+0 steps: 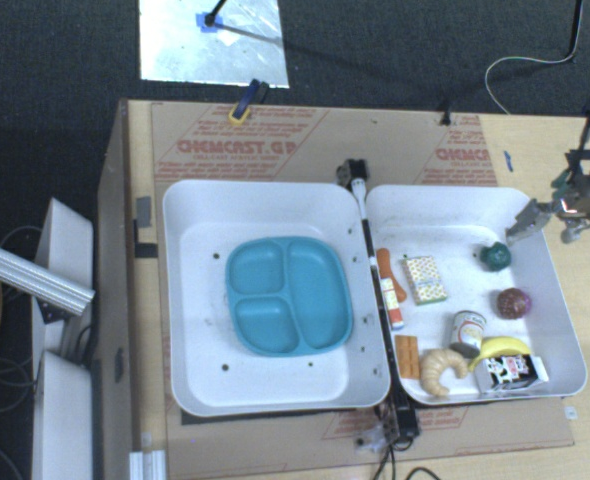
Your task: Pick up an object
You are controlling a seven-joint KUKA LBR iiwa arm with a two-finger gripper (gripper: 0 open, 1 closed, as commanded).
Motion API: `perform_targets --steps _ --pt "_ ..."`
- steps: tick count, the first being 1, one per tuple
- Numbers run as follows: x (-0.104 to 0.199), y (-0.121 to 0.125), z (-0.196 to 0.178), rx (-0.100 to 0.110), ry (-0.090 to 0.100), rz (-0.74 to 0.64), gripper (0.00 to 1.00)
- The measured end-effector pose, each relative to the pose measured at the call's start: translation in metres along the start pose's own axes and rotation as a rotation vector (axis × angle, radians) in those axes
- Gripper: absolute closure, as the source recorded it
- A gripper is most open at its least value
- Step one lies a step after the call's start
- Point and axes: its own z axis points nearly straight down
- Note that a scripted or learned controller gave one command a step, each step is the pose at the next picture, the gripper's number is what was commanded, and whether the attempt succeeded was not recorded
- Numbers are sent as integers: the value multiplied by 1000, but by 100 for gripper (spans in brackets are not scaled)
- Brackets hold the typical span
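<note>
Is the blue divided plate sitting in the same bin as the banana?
No, the blue divided plate lies in the left bin, while the banana is in the right bin.

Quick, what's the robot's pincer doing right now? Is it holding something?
Pincer: at the right bin's far right edge, above the toys. Whether it is open or closed cannot be told, and nothing can be seen held in it.

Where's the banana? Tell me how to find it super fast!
Look in the right bin, the one full of small things. Go to its near right corner, by the black-and-white carton. The banana lies above that carton, beside the can: it's the only bright yellow curved thing.
</note>
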Motion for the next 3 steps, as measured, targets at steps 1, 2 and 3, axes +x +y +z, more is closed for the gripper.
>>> perform_targets --steps 1,2,3 --pt "-14 33 82 1 0 1 0" --pt "-14 49 159 2 1 -1 0" --pt "-14 62 183 -1 -1 -2 0"
